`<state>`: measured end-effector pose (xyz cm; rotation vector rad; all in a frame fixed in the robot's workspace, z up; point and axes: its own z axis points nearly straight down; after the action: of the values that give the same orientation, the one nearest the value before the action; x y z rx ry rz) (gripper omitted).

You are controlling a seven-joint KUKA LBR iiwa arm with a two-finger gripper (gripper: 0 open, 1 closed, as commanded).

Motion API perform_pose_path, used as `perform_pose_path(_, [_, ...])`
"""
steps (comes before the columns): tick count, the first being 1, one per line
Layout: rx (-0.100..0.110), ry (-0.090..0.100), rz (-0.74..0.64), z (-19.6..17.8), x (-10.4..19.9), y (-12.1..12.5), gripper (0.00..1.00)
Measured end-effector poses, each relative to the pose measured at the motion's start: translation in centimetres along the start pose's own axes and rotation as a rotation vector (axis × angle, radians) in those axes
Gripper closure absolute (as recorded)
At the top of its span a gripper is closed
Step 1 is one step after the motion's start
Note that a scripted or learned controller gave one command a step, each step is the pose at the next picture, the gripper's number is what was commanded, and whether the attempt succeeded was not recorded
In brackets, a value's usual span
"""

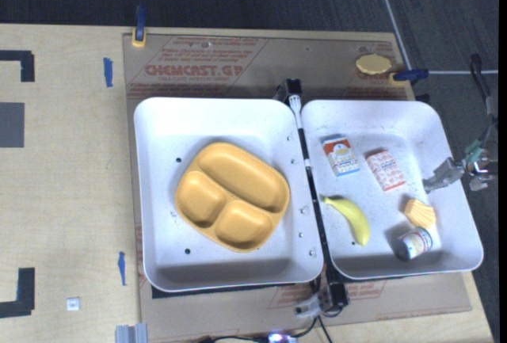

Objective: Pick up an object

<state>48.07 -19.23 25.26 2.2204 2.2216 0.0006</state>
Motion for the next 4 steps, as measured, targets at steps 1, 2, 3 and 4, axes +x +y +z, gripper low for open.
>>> perform_pose_path(1, [-0.002,-0.001,0.001,15.8,2.6,-0.1,0.0])
perform_pose_path(2, [-0.006,-0.003,0.001,14.8,2.6,0.0,1.0])
perform_pose_path(3, [-0.005,-0.003,0.001,14.8,2.6,0.0,0.0])
perform_pose_path(4, [-0.009,-0.005,0.002,13.8,2.6,0.1,1.0])
